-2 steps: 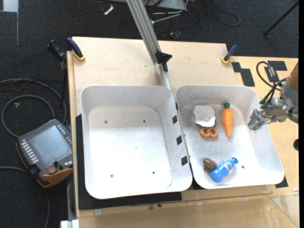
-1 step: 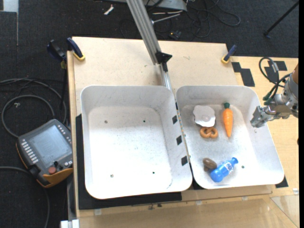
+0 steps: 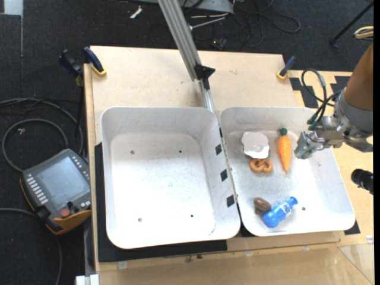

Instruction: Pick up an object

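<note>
Where the bench edge runs nearest the camera, the right bin holds a blue bottle at about five o'clock of its floor, lying tilted, with a small brown lump touching or just beside its lower end; what that lump is cannot be made out. The left bin sits alongside, its inner wall meeting the right bin's along a seam marked by dark tabs.

Farther back, toward the middle of the right bin, a pretzel-shaped orange piece lies just below a white rounded object, the two touching or nearly so; the white thing's form is hard to read against the white floor. At about one o'clock of the pretzel, an orange carrot with a green top lies lengthwise, its green end pointing away from the camera.

At three o'clock of the carrot, near it but apart, the gripper hangs over the bin floor. Its fingers are small and blurred, so whether they are spread or closed cannot be told, and nothing is seen between them. The arm behind it is cut off by the frame's right side.

Beyond the bins, a metal pole slants up from the seam toward twelve o'clock.
</note>
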You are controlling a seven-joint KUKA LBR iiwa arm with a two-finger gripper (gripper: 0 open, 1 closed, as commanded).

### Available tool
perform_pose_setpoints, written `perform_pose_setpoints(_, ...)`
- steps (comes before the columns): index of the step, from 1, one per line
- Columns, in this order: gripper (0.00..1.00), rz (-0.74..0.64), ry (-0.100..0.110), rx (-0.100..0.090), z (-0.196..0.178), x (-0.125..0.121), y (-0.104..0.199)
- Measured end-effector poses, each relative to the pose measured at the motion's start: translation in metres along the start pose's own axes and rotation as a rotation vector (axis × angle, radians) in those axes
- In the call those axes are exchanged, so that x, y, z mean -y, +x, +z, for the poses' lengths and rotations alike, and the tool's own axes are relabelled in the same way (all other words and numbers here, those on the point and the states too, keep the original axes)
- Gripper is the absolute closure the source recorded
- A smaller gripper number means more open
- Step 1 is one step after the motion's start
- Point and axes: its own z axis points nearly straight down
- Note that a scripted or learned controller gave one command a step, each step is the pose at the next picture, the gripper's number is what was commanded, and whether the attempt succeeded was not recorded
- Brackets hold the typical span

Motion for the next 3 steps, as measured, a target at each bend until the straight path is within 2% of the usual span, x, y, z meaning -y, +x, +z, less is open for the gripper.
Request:
perform_pose_setpoints(1, 1.00, 0.001, 0.003, -0.001, 0.016, 0.003, 0.056)
perform_pose_setpoints(3, 1.00, 0.000, 0.002, -0.001, 0.007, 0.014, 0.162)
